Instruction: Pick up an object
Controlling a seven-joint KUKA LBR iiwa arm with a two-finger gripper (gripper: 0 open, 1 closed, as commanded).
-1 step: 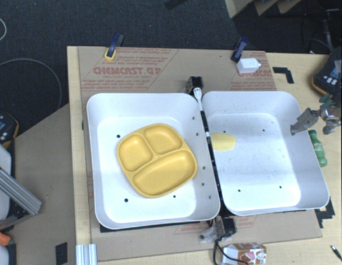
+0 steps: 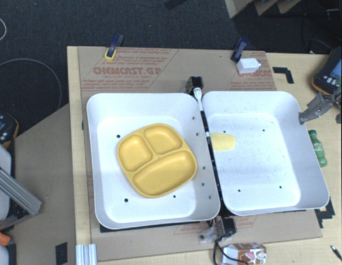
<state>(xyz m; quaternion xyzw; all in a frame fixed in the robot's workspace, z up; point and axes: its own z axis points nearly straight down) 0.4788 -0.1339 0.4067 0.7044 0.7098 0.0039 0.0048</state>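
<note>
Where the two white bins meet in the middle of the tabletop [image 2: 160, 65], the things to pick lie on either side of the join. A yellow divided plate [image 2: 156, 159], with three compartments, lies flat in the left bin [image 2: 99, 148], roughly at its centre and slightly turned, clear of the walls. A small pale yellow piece [image 2: 223, 142] lies in the right bin [image 2: 292, 192], just beside the wall that it shares with the left bin, in the upper half of that bin.

At the right edge of the view, the gripper [image 2: 314, 110] hangs over the outer rim of the right bin, well apart from both yellow things. It appears as a grey pointed shape, and whether it is open or closed cannot be told; nothing can be seen in it.

Just outside the right bin, a green bottle [image 2: 318, 147] lies on the tabletop. A small white block [image 2: 248, 65] rests on the brown board behind the bins, near a blue clamp [image 2: 113, 46].
</note>
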